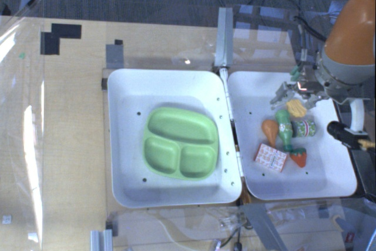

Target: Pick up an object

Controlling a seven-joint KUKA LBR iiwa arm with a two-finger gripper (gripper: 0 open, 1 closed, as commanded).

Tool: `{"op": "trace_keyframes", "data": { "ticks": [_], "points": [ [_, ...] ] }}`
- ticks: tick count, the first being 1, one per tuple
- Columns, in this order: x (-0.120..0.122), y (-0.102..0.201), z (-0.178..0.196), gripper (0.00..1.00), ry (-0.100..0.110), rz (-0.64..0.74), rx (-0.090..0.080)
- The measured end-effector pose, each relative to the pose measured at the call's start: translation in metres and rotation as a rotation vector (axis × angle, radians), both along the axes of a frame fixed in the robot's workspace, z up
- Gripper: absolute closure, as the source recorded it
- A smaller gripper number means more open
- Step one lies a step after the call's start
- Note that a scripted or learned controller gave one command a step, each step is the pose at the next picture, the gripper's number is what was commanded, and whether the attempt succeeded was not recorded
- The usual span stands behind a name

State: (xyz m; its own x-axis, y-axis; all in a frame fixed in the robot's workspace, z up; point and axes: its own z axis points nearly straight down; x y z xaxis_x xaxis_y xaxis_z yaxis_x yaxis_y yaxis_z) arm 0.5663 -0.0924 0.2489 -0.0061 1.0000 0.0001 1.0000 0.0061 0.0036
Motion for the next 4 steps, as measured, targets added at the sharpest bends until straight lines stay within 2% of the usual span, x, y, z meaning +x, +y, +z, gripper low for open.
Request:
{"op": "trace_keyframes", "data": {
  "ticks": [1,2,3,4],
  "points": [
    [0.009,-0.068,-0.12,0.0,-0.014,0.008,-0.005],
    [0.013,-0.073,-0.16,0.0,-0.006,0.149,-0.002],
    [0.016,-0.072,-0.148,1.0,-0.013,0.15,-0.001],
    [0.033,-0.029,-0.023,1.0,-0.004,-0.004,-0.001]
  ]
}}
